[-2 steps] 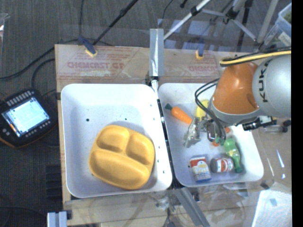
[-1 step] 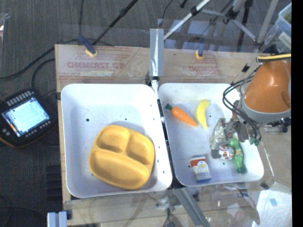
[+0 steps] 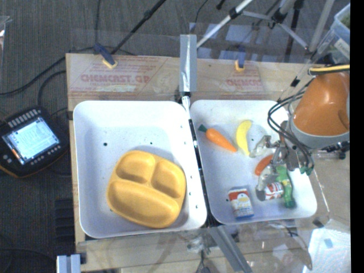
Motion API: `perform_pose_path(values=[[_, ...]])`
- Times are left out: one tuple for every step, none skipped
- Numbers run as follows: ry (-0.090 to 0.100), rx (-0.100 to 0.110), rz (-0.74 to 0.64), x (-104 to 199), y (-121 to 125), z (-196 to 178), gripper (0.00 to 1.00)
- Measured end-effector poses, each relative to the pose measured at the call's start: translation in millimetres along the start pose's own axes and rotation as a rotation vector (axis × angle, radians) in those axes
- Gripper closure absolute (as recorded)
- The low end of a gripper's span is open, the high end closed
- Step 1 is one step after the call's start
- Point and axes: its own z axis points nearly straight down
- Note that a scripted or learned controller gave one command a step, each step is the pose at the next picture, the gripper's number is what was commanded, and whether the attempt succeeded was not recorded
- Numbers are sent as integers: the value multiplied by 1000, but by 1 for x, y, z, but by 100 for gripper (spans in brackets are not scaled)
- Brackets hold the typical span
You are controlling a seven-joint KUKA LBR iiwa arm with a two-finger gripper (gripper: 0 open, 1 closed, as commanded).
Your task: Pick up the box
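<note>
Even, bright overhead light. White bins (image 3: 91, 152) near blown out, soft shadow under yellow tray (image 3: 147, 187). Slight overall softness; gripper (image 3: 272, 178) area smeared, fine detail lost. Dark carpet (image 3: 34, 38) grainy.

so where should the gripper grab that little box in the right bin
Judging by its pose, across the long side faces of the box, coming straight down. It lies flat near the right bin's front rim, with bare floor to its left and a can close on its right.
</note>
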Motion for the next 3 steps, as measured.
perform_pose_path(values=[[3, 2, 317, 38, 55, 14, 0], [-5, 3, 489, 57, 76, 32, 0], [-14, -3, 981, 52, 26, 34, 0]])
